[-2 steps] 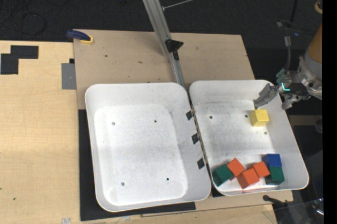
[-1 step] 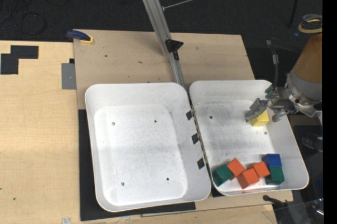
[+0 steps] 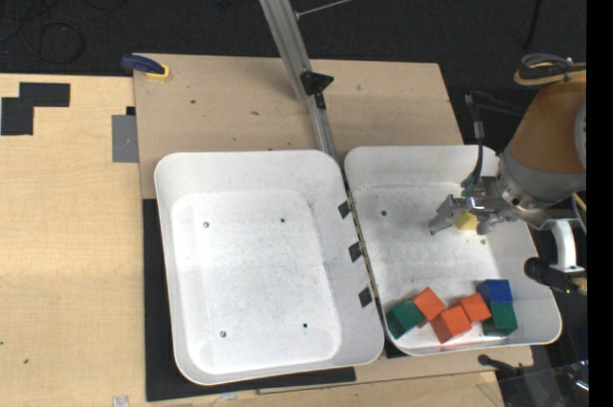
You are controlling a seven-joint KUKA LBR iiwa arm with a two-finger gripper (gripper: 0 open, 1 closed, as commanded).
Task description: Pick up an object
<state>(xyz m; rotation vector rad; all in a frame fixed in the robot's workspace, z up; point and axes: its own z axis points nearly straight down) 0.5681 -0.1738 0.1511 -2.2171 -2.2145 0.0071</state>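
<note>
My gripper [image 3: 464,215] hangs over the upper right part of the right bin [image 3: 402,175], reaching in from the right. A small yellow object [image 3: 466,221] shows right at its fingers, partly hidden by them. I cannot tell whether the fingers grip it. Several blocks lie along the bin's near edge: a green block [image 3: 404,317], an orange block [image 3: 428,303], a larger orange block [image 3: 452,323], another orange block [image 3: 476,307], a blue block [image 3: 496,291] and a dark green block [image 3: 502,319].
The left bin [image 3: 251,261] sits beside the right one, joined by black clips at the shared rim. A slanted metal rail [image 3: 287,36] rises behind the bins. A blue and yellow clamp [image 3: 146,65] lies at the bench's far left corner.
</note>
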